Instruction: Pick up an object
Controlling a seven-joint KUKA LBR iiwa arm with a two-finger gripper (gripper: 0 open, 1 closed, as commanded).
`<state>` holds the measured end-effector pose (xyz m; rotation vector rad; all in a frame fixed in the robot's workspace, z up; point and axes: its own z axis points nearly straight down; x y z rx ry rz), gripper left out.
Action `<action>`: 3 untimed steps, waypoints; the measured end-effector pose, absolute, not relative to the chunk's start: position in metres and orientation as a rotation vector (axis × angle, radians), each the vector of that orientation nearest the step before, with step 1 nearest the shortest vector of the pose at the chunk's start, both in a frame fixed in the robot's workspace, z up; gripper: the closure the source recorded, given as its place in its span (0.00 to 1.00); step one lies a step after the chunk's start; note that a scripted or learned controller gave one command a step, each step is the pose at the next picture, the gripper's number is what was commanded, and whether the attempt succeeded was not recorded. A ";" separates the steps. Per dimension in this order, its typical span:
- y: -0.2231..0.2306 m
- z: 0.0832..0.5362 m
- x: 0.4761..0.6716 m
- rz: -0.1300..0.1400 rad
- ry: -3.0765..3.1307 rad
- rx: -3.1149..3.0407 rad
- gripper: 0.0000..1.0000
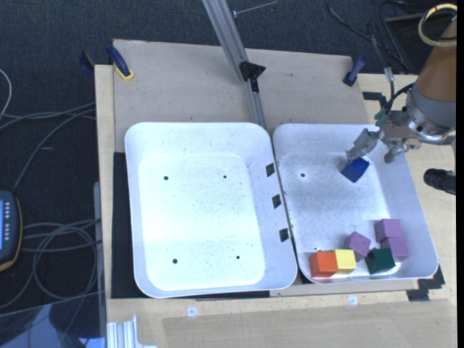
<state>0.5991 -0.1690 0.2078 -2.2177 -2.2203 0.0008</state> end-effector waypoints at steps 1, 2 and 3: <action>-0.169 0.208 0.599 0.001 -2.220 -2.218 0.00; -0.172 0.165 0.597 0.005 -2.218 -2.217 0.00; -0.173 0.121 0.602 0.005 -2.218 -2.217 0.00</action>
